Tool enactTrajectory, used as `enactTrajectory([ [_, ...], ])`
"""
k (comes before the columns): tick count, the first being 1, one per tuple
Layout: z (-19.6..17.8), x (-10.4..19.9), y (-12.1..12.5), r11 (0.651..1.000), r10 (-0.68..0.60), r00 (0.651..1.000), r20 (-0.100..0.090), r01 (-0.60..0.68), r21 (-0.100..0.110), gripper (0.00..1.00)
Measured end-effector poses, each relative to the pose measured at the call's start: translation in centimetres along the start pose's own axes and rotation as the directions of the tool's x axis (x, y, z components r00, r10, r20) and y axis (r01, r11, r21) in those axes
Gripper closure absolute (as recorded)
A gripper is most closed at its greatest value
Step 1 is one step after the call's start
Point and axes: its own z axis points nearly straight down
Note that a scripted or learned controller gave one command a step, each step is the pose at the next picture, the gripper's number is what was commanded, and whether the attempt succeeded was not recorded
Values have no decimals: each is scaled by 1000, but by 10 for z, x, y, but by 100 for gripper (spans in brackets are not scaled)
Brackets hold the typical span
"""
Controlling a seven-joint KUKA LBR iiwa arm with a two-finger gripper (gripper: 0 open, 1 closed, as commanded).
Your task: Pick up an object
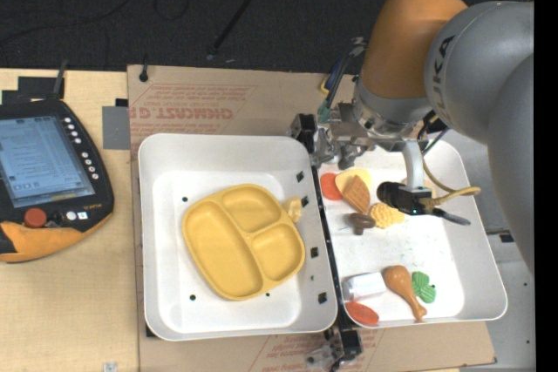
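At the far left a teach pendant [48, 174] lies on the bench, well apart from the work. Next comes the left bin [157, 187], which holds a yellow divided plate [244, 240] lying flat near its middle. Just past the wall shared by the two bins, the gripper [342, 151] hangs over the upper left corner of the right bin [462, 257]. The bulk of the wrist crowds it, so I cannot tell whether it is released or clenched, and nothing shows as grasped. The likeliest pick sits just below it: a red-orange piece [330, 186] close against the dividing wall and touching a yellow wedge [355, 181], with a brown cone [359, 198] lying against the wedge's lower side. A small dark piece [361, 223] and a knobbly yellow piece [386, 215] lie just beside these. Farther down the bin, a white block [364, 284], a drumstick [403, 285] and a green piece [423, 285] lie close together, with a red piece [363, 314] at the lower rim. The pick looks not yet made. The main hazard, as I judge it, is crowding. A descent onto the upper cluster may land on two toys at once and squeeze one out sideways. With the red-orange piece so tight to the wall, the gripper may instead strike the bin's edge. The toys look smooth and rounded, so even a centred close could let one slip out on the lift, and a glancing touch could shove the cluster deeper into the corner.
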Motion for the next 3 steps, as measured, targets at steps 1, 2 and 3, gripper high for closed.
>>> enactTrajectory([
  [1, 13, 47, -1, 1000, 2, 1000, 1, -2, 2, 100],
  [2, 14, 50, -4, 1000, 5, 1000, 3, -5, 2, 100],
  [3, -6, 54, -5, 1000, 4, 1000, 2, -4, -1, 100],
])
